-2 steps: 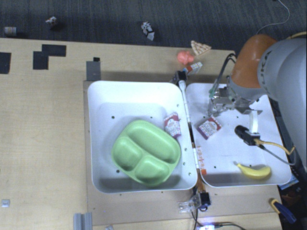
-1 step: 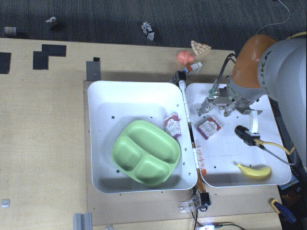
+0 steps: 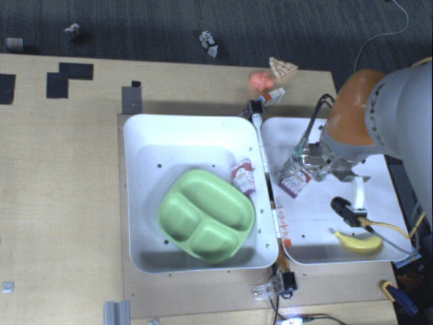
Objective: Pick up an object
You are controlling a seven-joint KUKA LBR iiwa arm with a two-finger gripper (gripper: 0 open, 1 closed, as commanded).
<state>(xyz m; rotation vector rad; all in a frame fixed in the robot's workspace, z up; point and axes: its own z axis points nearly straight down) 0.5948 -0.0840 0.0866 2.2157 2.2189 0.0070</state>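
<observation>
One packet (image 3: 293,182) hanging just under the gripper (image 3: 306,166) over the right bin (image 3: 379,249); cannot tell about actual hold.

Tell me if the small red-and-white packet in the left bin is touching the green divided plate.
Touching. In the camera view the red-and-white packet sits against the upper right rim of the green divided plate, with no white bin floor visible between them.
</observation>
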